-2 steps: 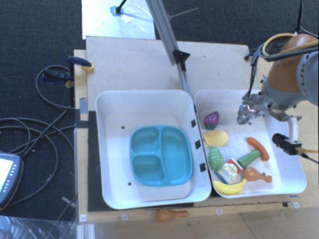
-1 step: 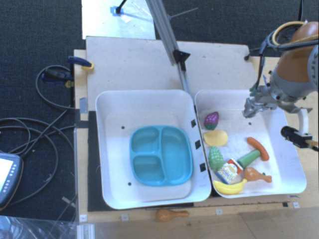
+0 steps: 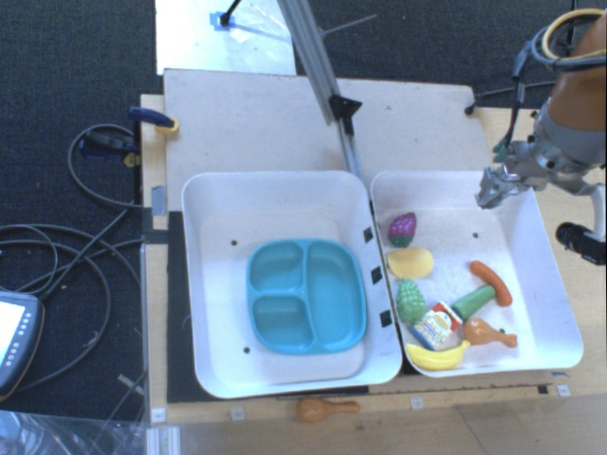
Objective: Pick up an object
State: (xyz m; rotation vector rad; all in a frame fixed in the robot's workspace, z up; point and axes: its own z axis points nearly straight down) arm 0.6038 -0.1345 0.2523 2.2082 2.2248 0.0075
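Right bin [image 3: 545, 254] rim: tool [image 3: 495, 188] overhead.

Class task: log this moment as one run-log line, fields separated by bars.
phase: approach | end effector: over right bin, upper right edge, holding nothing seen | toys: lying in right bin | blue tray: left bin

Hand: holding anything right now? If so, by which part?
Nothing is held. The hand hangs over the upper right corner of the right bin, with no toy between its fingers; the nearest toy, the purple grapes, lies apart from it.
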